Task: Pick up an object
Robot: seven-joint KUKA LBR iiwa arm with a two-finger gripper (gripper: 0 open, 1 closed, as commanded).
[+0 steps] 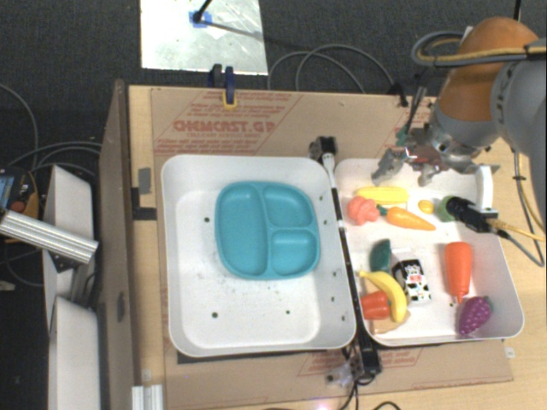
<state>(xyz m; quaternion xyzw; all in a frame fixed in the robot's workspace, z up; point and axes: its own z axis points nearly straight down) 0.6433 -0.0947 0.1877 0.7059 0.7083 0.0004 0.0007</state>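
While the hand [408, 162] hangs over the far edge of the right bin [504, 267], its two fingers are spread and pinch nothing.

Toy foods lie in this bin: a yellow corn [384, 195] just near the hand, a pink piece [361, 212], an orange carrot [410, 219], a banana [387, 290] and purple grapes [473, 313]. On the left, the other bin [192, 254] carries a blue divided plate [267, 230].
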